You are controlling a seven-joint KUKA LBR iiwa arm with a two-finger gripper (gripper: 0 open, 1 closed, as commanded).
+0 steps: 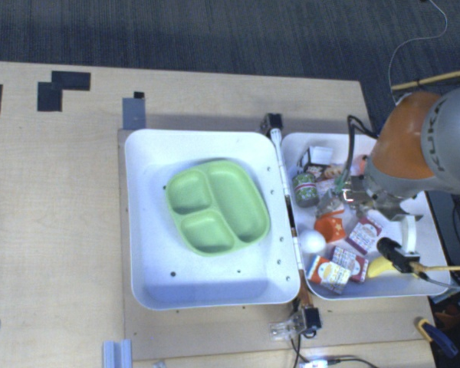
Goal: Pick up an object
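Orange thing (330,225) in the right bin (437,282): I'm lowering the claw (343,194) straight, though its state I can't tell.

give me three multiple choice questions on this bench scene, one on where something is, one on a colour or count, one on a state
1. Where does the green divided tray lie?
A. in the left bin
B. in the right bin
C. on the bare bench

2. How many compartments does the tray have?
A. two
B. three
C. five

3. How does the tray sit?
A. flat, open side up
B. turned upside down
C. standing on its edge

Answers:
1. A, the tray rests in the middle of the left bin, apart from the heap of small things in the right bin.
2. B, ridges split it into three sections, two on its left side and one long one.
3. A, its hollow sections face the camera and its rim lies level on the bin floor.

The gripper is over the right bin, above that heap.
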